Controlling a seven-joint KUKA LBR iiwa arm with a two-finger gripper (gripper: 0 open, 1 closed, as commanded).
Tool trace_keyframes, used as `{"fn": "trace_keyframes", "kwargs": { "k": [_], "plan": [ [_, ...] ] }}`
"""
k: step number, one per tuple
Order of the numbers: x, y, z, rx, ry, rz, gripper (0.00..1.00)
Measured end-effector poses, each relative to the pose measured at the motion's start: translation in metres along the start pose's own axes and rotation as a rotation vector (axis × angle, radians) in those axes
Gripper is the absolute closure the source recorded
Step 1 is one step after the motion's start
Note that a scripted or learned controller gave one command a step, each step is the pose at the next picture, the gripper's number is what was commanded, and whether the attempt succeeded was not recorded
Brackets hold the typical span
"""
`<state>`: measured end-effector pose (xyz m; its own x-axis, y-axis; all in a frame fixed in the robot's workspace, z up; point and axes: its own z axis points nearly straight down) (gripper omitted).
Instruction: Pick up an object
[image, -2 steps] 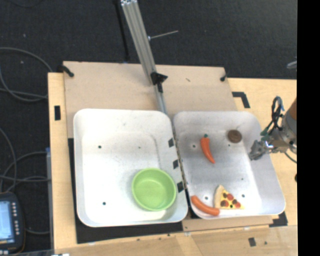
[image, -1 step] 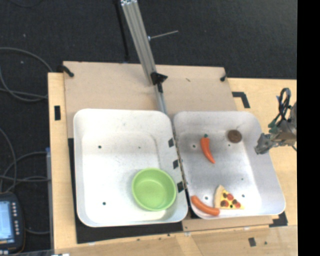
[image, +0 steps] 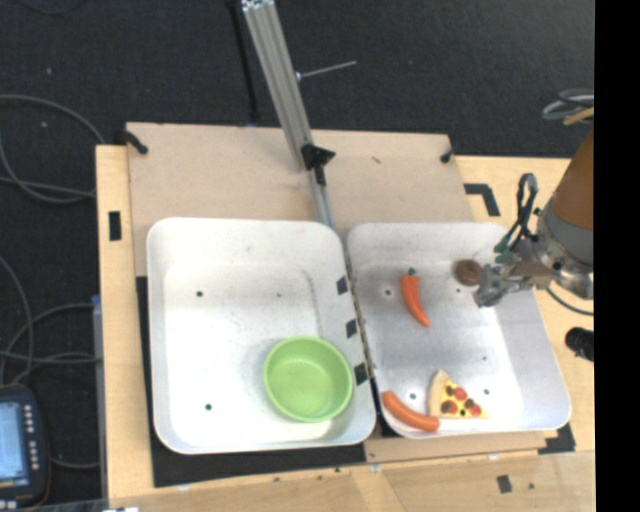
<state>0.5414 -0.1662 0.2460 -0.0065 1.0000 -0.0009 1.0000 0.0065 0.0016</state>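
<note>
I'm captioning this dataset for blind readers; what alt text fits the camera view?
A grey robot arm's gripper reaches from the right over the right white bin, which holds a carrot, sausage and pizza slice. The left bin holds a green bowl.

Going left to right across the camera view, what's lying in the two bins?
Green bowl → carrot → pizza slice → brown lump, right beside the claw. The sausage is left out; it spans under both carrot and pizza.
</note>
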Motion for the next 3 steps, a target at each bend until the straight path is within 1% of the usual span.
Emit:
{"fn": "trace_keyframes", "kwargs": {
  "k": [1,2,3],
  "plan": [
    [0.043,0.009,0.004,0.000,0.001,0.000,1.00],
    [0.092,0.025,-0.006,-0.001,0.002,-0.002,1.00],
    [0.149,0.040,-0.012,-0.001,0.003,-0.002,1.00]
  ]
}}
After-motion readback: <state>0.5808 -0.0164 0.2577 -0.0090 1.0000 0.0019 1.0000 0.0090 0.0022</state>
